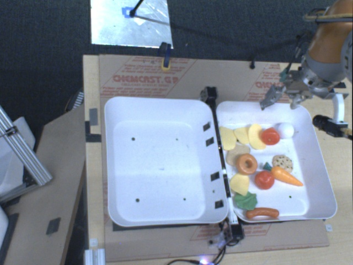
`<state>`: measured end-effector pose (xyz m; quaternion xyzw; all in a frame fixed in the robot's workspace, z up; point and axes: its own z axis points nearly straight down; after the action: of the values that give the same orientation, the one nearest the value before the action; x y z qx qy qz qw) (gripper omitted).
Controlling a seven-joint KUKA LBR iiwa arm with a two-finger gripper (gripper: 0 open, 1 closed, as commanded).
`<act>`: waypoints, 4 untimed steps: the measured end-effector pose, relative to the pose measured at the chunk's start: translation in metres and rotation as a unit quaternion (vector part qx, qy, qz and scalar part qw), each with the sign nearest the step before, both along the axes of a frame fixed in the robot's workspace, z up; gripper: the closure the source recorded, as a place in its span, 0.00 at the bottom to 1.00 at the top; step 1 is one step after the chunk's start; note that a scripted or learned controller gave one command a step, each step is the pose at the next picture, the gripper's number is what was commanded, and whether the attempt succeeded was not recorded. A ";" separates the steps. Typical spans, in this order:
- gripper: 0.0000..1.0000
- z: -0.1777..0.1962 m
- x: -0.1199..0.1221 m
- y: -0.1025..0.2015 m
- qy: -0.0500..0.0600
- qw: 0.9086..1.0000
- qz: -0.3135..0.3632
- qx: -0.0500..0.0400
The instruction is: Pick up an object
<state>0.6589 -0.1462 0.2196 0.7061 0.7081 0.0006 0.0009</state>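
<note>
Near edge: brown bench board (165, 242) w/ red print, cable clutter at bin junction. L bin (160, 159): white, bare floor w/ few small holes. R bin (317, 164): toy food bunched together — sausage (262, 213) nearest, then green leaf (246, 201), carrot (287, 176), donut (246, 163), cookie (282, 162), tomato (269, 136), white egg (285, 130). Above R bin's far rim: gripper (282, 99), fingers spread apart, nothing between. Far: dark carpet, shiny sheet (129, 15).

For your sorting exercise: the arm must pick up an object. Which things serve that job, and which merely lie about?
Job: gripper, carrot, donut, tomato, sausage, right bin.
Lying about: left bin, clamp, foil sheet.
</note>
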 end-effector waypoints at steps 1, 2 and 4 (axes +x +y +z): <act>0.00 0.077 0.009 -0.061 -0.005 1.000 -0.002 -0.003; 1.00 0.084 0.009 -0.058 -0.003 1.000 0.002 -0.002; 1.00 0.323 0.003 0.076 -0.007 1.000 0.004 0.000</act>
<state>0.6622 -0.0699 0.5428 0.7032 0.7110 0.0055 0.0052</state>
